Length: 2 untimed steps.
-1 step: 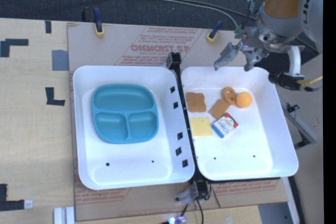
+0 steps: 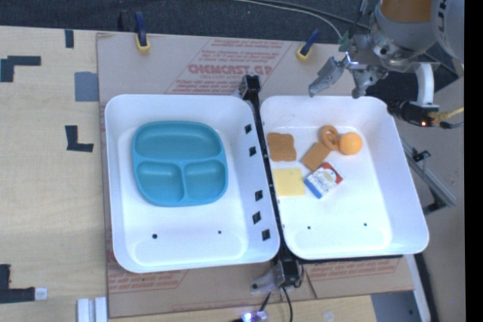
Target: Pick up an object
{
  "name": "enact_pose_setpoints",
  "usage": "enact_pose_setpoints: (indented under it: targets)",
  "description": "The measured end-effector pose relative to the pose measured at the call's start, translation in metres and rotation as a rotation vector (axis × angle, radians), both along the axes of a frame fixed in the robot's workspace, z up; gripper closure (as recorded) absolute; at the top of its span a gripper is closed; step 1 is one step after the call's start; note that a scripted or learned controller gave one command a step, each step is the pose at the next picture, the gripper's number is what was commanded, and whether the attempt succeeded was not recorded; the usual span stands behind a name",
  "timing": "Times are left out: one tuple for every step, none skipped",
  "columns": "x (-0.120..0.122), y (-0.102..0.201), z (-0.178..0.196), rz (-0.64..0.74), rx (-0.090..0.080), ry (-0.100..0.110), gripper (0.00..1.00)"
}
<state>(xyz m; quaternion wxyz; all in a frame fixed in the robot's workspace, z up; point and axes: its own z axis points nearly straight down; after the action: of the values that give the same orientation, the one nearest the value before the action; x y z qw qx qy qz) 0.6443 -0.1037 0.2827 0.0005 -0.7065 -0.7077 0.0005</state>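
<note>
Right bin (image 2: pixel 392 230), near edge bare; contents clustered mid-bin: yellow cheese slice (image 2: pixel 288 182), small carton (image 2: pixel 324 180), two brown toast pieces (image 2: pixel 281 146), pretzel (image 2: pixel 329 135), orange ball (image 2: pixel 350 143). Left bin (image 2: pixel 121 237): blue divided tray (image 2: pixel 180 163). Gripper (image 2: pixel 341 79): above the right bin's far rim, fingers spread wide, nothing between them. Status: pick not yet begun; selecting, descending, closing and lifting all remain.

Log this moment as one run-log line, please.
claw: open, above right bin's far rim, holding nothing | right bin: orange ball, yellow slice, other small items | left bin: blue tray
</note>
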Motion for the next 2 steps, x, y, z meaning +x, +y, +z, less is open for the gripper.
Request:
enact_pose_setpoints:
  targets:
    - [0.002,0.002,-0.062,0.000,0.000,0.003,0.00]
    - [-0.006,0.003,-0.123,-0.001,-0.001,0.005,0.00]
